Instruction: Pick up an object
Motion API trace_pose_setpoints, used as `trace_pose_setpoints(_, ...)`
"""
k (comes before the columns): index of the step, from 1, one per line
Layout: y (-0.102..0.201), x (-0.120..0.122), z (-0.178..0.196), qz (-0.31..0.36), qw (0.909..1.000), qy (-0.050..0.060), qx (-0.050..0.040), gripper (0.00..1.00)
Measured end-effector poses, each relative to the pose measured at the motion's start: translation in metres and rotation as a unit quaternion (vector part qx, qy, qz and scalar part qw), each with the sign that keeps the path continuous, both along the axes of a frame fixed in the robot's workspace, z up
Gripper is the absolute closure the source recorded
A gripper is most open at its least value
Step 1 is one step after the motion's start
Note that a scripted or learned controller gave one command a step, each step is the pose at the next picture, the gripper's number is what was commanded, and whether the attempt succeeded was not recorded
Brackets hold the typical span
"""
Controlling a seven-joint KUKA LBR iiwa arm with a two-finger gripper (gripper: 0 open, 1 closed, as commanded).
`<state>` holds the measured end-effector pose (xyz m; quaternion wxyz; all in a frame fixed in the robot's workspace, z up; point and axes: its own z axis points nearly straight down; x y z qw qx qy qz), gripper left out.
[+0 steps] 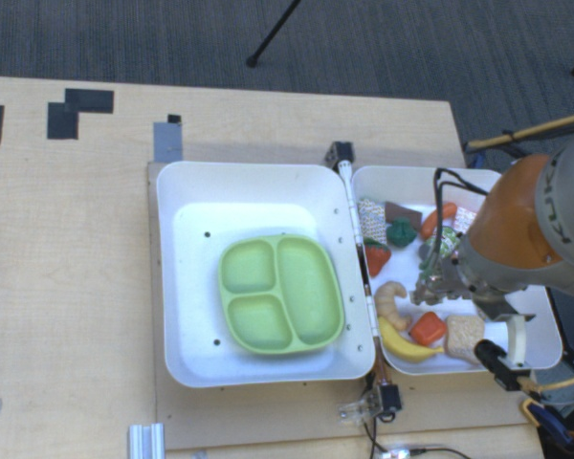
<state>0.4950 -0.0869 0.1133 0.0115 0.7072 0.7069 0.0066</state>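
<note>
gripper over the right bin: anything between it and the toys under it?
Nothing visible stands between. The gripper hangs low in the right bin, right above the clutter: the beige piece to its left, the banana and the red-orange piece just below. They lie packed together, so neighbours crowd any single pick.

The bench (pixel 67 285) presents a matt, light wood-grain surface, both white bins (pixel 187 256) appear as smooth, slightly glossy plastic, the green divided tray (pixel 280 295) is smooth plastic, and the surrounding floor (pixel 172 27) resembles rough, ribbed dark carpet.
</note>
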Motion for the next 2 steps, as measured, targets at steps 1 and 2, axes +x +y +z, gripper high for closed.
trace_pose_setpoints(1, 0.000, 0.000, 0.000, -0.001, 1.0000, 0.000, 0.0001, 0.00)
trace_pose_setpoints(2, 0.001, 0.001, 0.010, 0.002, 1.0000, -0.001, 0.0002, 1.00)
